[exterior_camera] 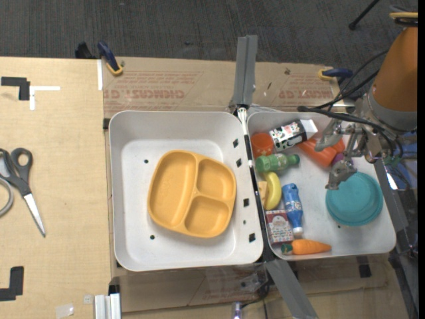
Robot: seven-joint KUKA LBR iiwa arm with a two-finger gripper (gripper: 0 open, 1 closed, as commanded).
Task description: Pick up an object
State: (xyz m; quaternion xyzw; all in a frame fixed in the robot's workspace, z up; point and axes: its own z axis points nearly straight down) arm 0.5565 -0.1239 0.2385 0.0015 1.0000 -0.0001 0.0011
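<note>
The gripper (342,171) hangs low in the right bin (319,244), just above the teal bowl (355,201), apparently choosing a target. Whether its fingers are released or clenched, I cannot tell; the banana (272,191) and carrot (309,247) lie left of the bowl, untouched.

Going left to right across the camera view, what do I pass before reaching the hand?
Scissors → yellow divided plate in the left bin → banana → blue bottle → hand, over the right bin, at the left rim of the teal bowl.
</note>
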